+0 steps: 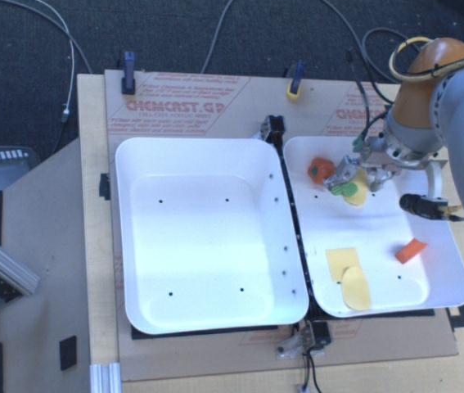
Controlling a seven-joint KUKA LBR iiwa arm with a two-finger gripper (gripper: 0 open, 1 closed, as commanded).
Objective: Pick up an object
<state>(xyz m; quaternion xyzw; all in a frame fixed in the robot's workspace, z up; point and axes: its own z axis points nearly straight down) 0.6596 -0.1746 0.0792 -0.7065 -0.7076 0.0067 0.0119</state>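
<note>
Robot claw (354, 176) descends on small toys in the right-hand shallow white plastic bin (444, 289).

The claw sits low over a small green-and-pale-yellow object (351, 191); whether it stands wide, narrow or gripping cannot be told. A round orange-red piece (321, 169) lies just left of that object, a small orange wedge (411, 250) well to its lower right, and two flat yellow pieces (349, 275) below it. The green-and-yellow object looks light, probably smooth plastic and liable to slip, so a hold across its narrow middle seems best.
</note>
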